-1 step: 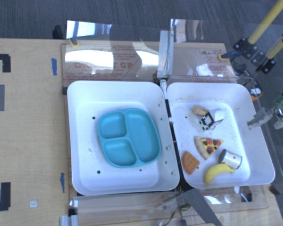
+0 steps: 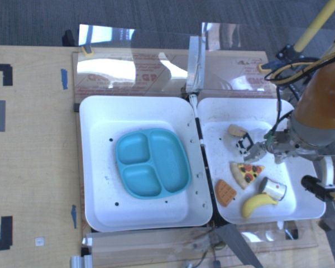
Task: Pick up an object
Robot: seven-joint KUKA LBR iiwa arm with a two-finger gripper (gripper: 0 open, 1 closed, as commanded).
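We see the gripper (image 2: pixel 257 151) hanging over the right bin (image 2: pixel 212 111), just above the pizza slice (image 2: pixel 247 173) and beside a small black-and-white object (image 2: pixel 243 144), and we cannot tell how far it is parted or whether it has hold of anything. Taking the pizza slice as our landmark, a tan bread-like piece (image 2: pixel 236 130) lies farther back, a waffle (image 2: pixel 225 192) sits to its near left, and a silver cup (image 2: pixel 273 190) rests just to its near right, touching the banana (image 2: pixel 258 204). Well to the left of the pizza slice, the left bin (image 2: pixel 95 116) holds a blue divided plate (image 2: pixel 152 162).
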